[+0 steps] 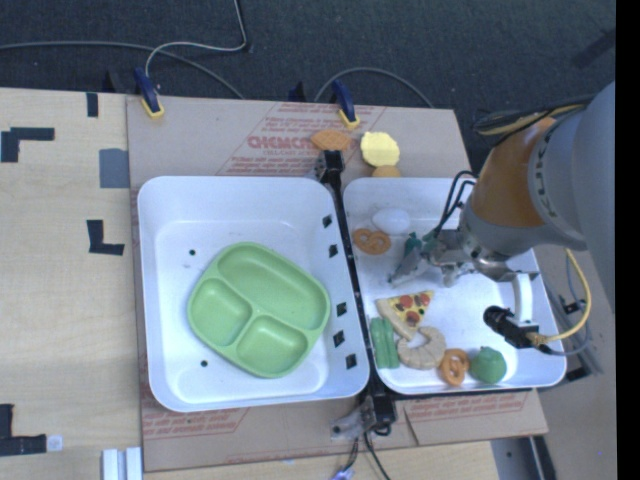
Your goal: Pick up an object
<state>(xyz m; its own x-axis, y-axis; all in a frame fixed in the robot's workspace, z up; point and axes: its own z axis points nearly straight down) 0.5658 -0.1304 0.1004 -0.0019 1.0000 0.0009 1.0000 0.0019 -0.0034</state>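
Hovering end effector [408,265] near pizza slice [407,310]

Red "CHEMCOR"-like print on cardboard sheet [270,133]; rest unreadable.

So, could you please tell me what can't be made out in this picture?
- Gripper, camera view: fingers too small and dark to judge their spacing.
- Right bin: the arm covers its far right corner.
- White object: blends into the bin; identity unclear.
- Green object: too small to identify.
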